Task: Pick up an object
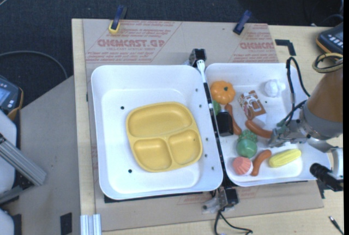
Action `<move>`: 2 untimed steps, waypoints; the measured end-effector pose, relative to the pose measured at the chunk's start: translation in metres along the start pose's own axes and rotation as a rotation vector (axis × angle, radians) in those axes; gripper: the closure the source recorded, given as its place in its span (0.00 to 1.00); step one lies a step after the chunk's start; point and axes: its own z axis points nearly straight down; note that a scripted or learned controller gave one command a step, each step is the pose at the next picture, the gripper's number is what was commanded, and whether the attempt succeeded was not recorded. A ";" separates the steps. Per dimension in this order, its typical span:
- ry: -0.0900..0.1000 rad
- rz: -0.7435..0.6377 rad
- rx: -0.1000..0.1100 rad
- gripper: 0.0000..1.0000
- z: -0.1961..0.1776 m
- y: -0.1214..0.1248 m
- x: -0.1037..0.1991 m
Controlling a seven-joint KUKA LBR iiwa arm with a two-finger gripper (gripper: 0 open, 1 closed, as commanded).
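The right bin [244,70] holds several toy foods: an orange pumpkin [222,91], a brown and white packet [252,103], a white ball [271,87], a red sausage [258,128], a green pepper [246,146], a pink fruit [242,165], a second sausage [262,160] and a yellow corn cob [284,158]. My gripper [281,136] hangs low over the right side of this bin, just right of the red sausage and above the corn cob. Nothing is visibly held.
The left bin [103,119] carries a yellow divided plate [163,133]. A black block [223,123] lies by the wall between the bins, next to a thin orange stick [234,119]. Cables run along the right bin's far right side.
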 end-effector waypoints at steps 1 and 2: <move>-0.003 -0.003 -0.006 1.00 -0.047 0.002 0.008; -0.003 -0.002 -0.007 1.00 -0.092 0.008 0.004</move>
